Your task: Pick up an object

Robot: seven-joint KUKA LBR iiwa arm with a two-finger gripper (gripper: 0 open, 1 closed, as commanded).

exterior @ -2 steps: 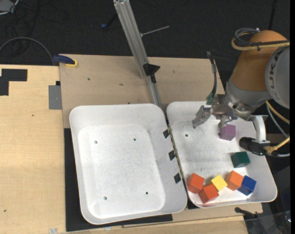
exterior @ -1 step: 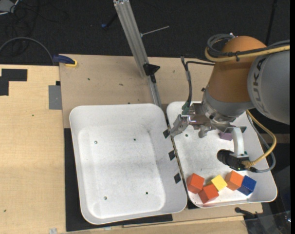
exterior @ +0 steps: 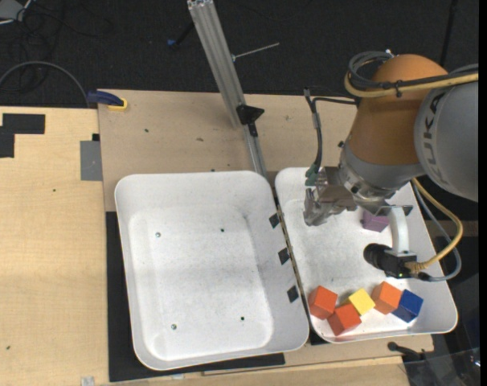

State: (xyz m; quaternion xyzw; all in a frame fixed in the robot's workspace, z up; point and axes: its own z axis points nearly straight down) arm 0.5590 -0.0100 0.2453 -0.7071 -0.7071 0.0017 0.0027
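You see small, smooth, hard-edged cubes (exterior: 360, 304), red, yellow, orange and blue, in the right bin (exterior: 332, 252), at its front edge. Above that bin's middle the metal fingers (exterior: 317, 212) hang; their opening is unclear. The counter (exterior: 171, 135) is pale wood.

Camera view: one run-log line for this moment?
end effector: over right bin, far end | holding: nothing seen | blocks: orange, red, yellow, orange, blue, near end | purple block under arm
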